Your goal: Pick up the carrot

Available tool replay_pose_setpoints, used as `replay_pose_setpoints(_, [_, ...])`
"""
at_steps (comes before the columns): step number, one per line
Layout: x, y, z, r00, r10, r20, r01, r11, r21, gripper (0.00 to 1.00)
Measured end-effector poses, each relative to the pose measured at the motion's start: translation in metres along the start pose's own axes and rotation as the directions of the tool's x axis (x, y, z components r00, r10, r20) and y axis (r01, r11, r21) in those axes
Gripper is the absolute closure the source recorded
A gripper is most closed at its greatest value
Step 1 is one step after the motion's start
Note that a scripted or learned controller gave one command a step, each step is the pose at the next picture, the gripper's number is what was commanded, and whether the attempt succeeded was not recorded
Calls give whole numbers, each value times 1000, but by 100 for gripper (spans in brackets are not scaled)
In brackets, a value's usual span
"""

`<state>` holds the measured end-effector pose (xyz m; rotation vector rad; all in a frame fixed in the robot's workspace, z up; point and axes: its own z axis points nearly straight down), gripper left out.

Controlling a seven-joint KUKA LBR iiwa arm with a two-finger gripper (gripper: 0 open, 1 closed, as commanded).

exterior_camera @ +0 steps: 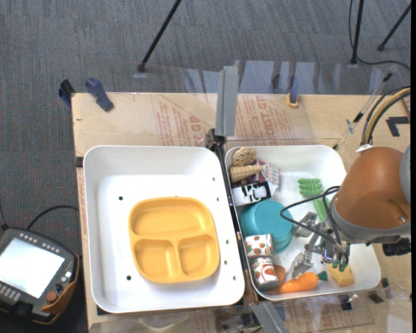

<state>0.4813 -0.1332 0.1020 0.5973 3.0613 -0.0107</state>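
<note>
A: Hovering low over the right bin (336, 159), the gripper (306, 261) is sitting just above the carrot (299, 282), and the arm (371, 194) is coming in from the right with its orange band filling that corner.

B: And the carrot is lying where, exactly?

A: It is lying flat along the near wall of the right bin, green tip pointing right, with a small yellow block (342, 276) just beside that tip. On its left, a white-and-red can (265, 271) is touching or nearly touching it.

B: Is the gripper holding anything?

A: Nothing is showing between the fingers. They are looking spread apart, metal tips pointing down and left, just short of the carrot's top.

B: What else is crowding that bin?

A: A teal bowl (265, 224) is sitting in the middle, just behind the gripper. A second can (258, 244) is standing by the bowl's near edge. Green pea pods (310, 186) are lying near the right wall, and a dark packet (251, 191) and a biscuit-like piece (243, 156) are resting at the far left corner.

B: And the left bin (100, 255)?

A: It is holding a yellow divided tray (174, 238), sitting flat near its middle, well apart from the carrot.
</note>
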Motion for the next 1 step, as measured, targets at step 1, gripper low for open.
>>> replay_pose_setpoints(1, [-2, -6, 8, 999, -46, -3, 46, 999, -3, 0])
